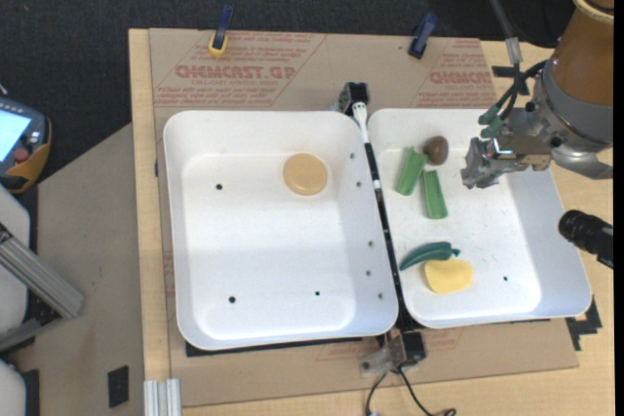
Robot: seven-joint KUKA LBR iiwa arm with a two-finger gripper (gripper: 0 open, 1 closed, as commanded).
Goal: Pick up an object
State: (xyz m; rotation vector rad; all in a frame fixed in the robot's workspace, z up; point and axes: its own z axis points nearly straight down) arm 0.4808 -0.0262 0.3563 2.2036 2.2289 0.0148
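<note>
From the overhead camera view I see two shallow white plastic bins side by side on the brown cardboard-covered bench (244,63). The left bin (195,209) holds one round, flat tan disc (306,174), lying toward its far right part. The right bin (546,258) holds the rest: two green rectangular blocks, one (410,170) leaning left and the other (434,193) just beside it, nearly touching at their near ends; a small brown rounded object (436,149) just beyond them; and nearer to me a dark green curved piece (427,254) resting against a yellow rounded lump (448,277). My grey arm (585,83) reaches in from the right, and its metal gripper (480,169) hangs above the far part of the right bin, to the right of the brown object and the blocks. I see nothing between the fingers, but whether they are spread or closed I cannot tell.
</note>
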